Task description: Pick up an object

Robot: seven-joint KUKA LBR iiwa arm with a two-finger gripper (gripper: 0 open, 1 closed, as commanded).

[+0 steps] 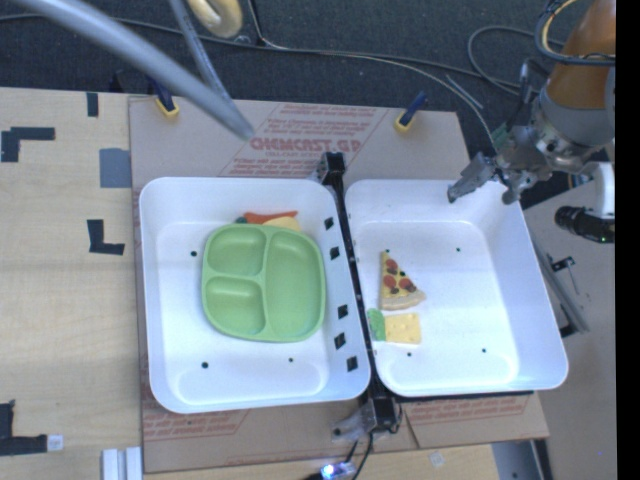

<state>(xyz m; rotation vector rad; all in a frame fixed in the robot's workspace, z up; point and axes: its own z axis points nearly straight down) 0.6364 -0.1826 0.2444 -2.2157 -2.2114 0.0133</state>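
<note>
**End effector poised above the right bin, nothing in hand**

The end effector [485,186] hangs over the far right corner of the right bin [500,363], its two fingers spread apart with nothing between them. The job looks to be at the approach step, with no object picked yet.

Nearest candidates lie toward the left side of that same bin: one toy pizza slice [397,282], and just beside it, toward the near edge, one yellow cheese square [404,329] with one small green piece [376,323] touching its left side. The next move, as I judge it, calls for travelling left and toward the near edge, then descending over one of these flat pieces; their low profile may make a clean pinch hard.

The left bin [170,368] holds one green divided plate [265,281], with an orange and yellow item [272,217] peeking from behind its far edge. Two bins sit on the tabletop [60,298].
</note>
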